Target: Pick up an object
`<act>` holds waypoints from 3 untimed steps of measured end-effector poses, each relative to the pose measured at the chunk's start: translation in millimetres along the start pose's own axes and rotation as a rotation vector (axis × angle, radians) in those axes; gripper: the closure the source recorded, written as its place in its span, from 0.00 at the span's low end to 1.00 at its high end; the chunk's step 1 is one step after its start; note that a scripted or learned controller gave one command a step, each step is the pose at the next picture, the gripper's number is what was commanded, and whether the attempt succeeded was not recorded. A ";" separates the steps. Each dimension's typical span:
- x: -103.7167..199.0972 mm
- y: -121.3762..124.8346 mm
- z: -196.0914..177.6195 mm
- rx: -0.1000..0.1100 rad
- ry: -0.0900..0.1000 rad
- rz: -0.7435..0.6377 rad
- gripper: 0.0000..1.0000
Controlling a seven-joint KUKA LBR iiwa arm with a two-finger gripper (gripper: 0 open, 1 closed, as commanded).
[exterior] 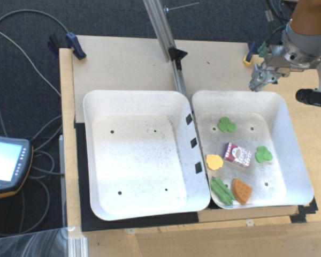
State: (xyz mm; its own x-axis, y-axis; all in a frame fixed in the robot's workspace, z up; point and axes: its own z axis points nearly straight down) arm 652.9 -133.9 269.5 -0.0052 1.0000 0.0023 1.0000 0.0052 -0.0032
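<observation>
Above the right bin's [289, 123] far rim, metal pincer [261, 83], grip state impossible to tell.

Even, fairly bright overhead light, with no harsh glare. Soft, faint shadows lie inside the white bins [96, 108] below the fingers [262, 79]. Focus is slightly soft throughout; colours look muted.

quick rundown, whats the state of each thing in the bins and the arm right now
end effector: above the right bin's far rim, nothing between its fingers
right bin: holds six items
purple carton: lying flat
yellow piece: lying by the carton
orange piece: at the near wall
left bin: upright, level
</observation>
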 end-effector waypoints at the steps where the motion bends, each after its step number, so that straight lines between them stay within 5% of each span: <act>1: 51.9 -9.2 12.8 0.001 0.001 -0.001 1.00; 3: 147.4 -17.9 33.2 0.001 0.001 -0.001 1.00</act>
State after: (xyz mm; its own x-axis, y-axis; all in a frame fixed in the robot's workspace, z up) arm 634.1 13.5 236.7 -0.0062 1.0000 0.0029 1.0000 0.0062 -0.0041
